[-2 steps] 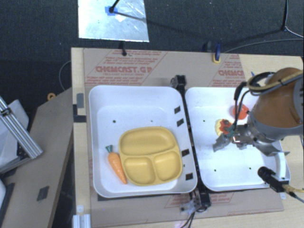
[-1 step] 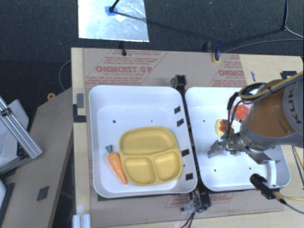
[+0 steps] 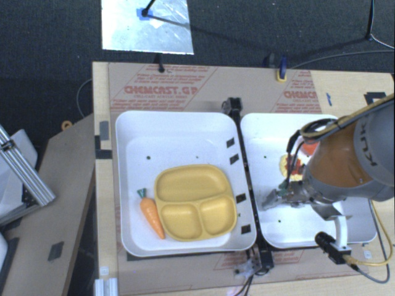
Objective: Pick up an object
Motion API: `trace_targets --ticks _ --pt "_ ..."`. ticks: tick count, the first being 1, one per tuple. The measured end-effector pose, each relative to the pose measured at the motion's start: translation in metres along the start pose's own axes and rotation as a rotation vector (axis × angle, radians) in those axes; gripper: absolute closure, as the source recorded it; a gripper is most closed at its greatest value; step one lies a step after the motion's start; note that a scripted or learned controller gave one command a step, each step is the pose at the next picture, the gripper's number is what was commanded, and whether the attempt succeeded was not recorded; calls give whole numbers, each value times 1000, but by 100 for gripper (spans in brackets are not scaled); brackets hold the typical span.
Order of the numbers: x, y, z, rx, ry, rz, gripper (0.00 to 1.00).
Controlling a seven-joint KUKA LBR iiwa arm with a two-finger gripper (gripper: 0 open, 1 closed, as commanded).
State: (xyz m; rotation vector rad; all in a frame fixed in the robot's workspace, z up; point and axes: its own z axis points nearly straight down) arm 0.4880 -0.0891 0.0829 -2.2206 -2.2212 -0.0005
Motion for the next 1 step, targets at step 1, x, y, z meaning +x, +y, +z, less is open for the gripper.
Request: trace_targets --ticks 1 --pt "2 2 -13 -4 3 -2 100"
